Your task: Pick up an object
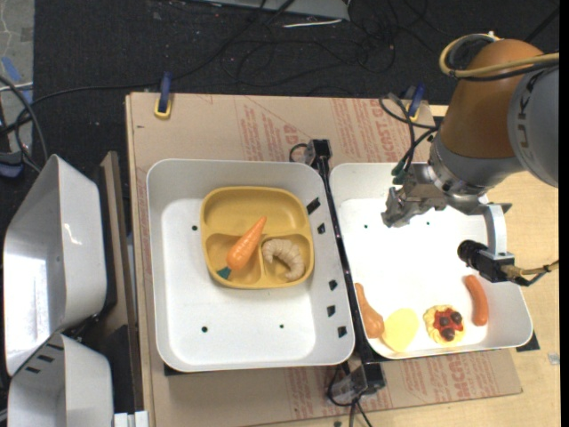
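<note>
My gripper (397, 213) hangs over the upper part of the right bin (418, 261), pointing down at bare white floor. Nothing shows between its fingers. Along that bin's front edge lie an orange spoon-like piece (368, 312), a yellow round piece (401, 327), a small pizza-like toy (444, 323) and an orange sausage (479, 299). All of these lie well below and to the right of the gripper. In the left bin (240, 327) a yellow divided plate (220, 210) holds a carrot (246, 244) and a pale shrimp (285, 257).
A black fixture (477, 257) with a cable sits at the right bin's right side, under a white bracket (495, 231). Black clips run down the divider between the bins (331, 265). Cardboard underlies both bins; cables lie on the dark floor behind.
</note>
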Controlling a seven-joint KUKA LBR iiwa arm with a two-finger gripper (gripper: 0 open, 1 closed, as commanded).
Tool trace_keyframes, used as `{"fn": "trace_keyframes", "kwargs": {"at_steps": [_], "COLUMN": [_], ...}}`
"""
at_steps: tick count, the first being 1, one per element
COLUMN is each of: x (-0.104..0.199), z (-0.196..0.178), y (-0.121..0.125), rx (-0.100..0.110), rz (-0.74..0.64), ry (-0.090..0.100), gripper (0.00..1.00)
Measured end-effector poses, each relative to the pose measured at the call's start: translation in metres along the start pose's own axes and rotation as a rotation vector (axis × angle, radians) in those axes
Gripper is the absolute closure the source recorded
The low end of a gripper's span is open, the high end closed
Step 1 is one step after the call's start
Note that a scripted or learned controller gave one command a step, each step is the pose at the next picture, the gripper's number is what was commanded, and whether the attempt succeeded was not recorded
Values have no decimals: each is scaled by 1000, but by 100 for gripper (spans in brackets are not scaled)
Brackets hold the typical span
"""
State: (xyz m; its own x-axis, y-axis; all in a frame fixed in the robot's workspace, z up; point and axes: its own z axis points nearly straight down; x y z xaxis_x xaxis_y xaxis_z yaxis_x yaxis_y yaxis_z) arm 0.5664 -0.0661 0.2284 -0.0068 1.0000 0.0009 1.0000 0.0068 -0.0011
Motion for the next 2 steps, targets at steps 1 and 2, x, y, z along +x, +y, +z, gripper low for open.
{"fn": "trace_keyframes", "kwargs": {"at_steps": [1,2], "x": [61,111], "z": [0,-7], "y": [-14,-11], "rx": [1,-1], "rz": [-1,-2], "ry": [1,0], "gripper": [100,100]}}
